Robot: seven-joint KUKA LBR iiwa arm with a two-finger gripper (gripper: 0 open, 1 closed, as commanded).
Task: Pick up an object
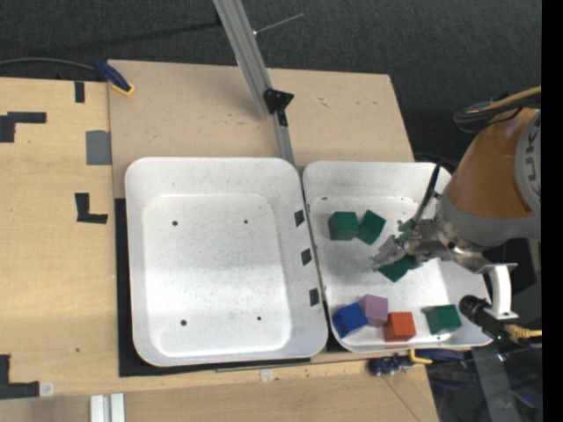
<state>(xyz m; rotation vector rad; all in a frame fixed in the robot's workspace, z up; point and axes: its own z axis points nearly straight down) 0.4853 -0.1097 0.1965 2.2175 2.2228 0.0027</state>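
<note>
Reaching into the right bin [422, 176], the gripper [398, 251] sits low over a dark green block [396, 270].
Whether its fingers are open or closed on that block, I cannot tell. 2 green blocks [356, 226] lie just left of it; blue [349, 317], purple [376, 308], orange [400, 325] and green [442, 317] blocks line the near edge.
</note>
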